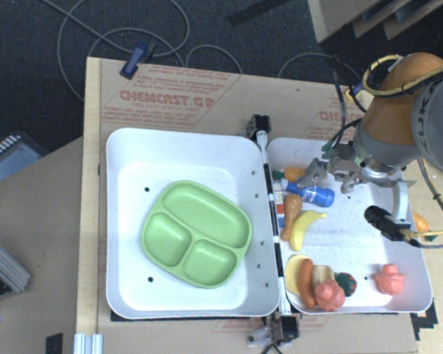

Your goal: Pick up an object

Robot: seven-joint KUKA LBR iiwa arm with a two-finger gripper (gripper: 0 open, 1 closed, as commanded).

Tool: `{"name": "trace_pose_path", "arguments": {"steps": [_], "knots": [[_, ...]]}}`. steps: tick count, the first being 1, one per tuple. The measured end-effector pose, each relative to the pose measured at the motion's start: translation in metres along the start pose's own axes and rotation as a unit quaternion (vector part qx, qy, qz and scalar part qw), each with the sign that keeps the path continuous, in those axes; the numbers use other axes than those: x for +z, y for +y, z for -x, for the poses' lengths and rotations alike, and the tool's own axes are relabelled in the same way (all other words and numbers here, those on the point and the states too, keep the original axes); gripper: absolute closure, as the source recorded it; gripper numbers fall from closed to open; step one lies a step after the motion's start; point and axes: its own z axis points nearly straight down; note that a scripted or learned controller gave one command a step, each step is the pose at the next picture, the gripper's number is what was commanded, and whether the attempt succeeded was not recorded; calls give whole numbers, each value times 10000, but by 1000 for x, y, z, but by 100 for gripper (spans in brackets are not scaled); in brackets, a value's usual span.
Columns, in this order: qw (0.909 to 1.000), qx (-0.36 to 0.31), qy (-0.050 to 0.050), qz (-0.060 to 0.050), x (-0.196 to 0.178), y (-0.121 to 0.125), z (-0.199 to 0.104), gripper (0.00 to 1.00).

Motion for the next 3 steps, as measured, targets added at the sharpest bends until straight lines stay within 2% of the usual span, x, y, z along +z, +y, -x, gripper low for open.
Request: {"name": "trace_pose_path", "arguments": {"steps": [1,2,3], "knots": [[10000,4,-2,14,45,-27,-4,0],[10000,4,-4,23,45,-72,-2,0],[10000,1,-12,37,44,4,39,0]]}}
